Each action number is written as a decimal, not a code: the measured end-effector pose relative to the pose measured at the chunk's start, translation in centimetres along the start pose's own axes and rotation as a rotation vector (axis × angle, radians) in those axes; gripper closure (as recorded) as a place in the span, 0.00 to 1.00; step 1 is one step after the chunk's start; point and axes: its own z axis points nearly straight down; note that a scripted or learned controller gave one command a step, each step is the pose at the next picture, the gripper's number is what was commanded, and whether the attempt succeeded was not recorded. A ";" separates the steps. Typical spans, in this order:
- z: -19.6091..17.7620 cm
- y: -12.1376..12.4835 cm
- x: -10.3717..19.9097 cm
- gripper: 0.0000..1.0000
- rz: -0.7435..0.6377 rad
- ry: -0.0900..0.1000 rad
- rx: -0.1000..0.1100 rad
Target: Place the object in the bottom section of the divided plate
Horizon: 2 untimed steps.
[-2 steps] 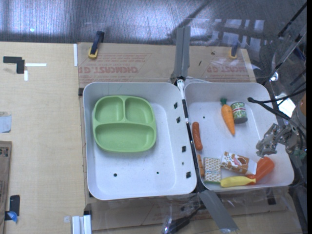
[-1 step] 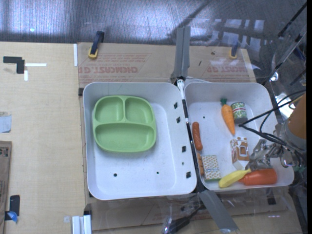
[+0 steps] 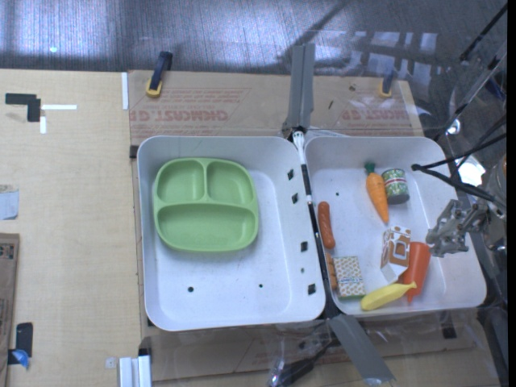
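Note:
A green divided plate (image 3: 206, 205) lies in the left bin, with two small sections at the back and one wide bottom section (image 3: 205, 227) holding nothing. My gripper (image 3: 442, 240) hangs over the right side of the right bin, just right of a small orange-and-white carton (image 3: 395, 247) and above a red-orange pepper-like piece (image 3: 417, 268). Nothing is seen held in it. Also in that bin are a carrot (image 3: 377, 197), a small green can (image 3: 394, 185), a sausage (image 3: 326, 224), a yellow banana (image 3: 388, 295) and a small patterned box (image 3: 349, 276).
The left bin (image 3: 161, 289) and right bin (image 3: 476, 293) meet at a hinged divider (image 3: 307, 208). Dark cables (image 3: 451, 172) run across the right bin's far right corner. A yellow-handled clamp (image 3: 159, 72) sits on the cardboard behind the bins.

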 end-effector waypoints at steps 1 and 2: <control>0.0 0.0 0.0 0.00 0.000 0.001 0.000; 8.5 6.1 1.3 0.00 0.084 0.004 0.000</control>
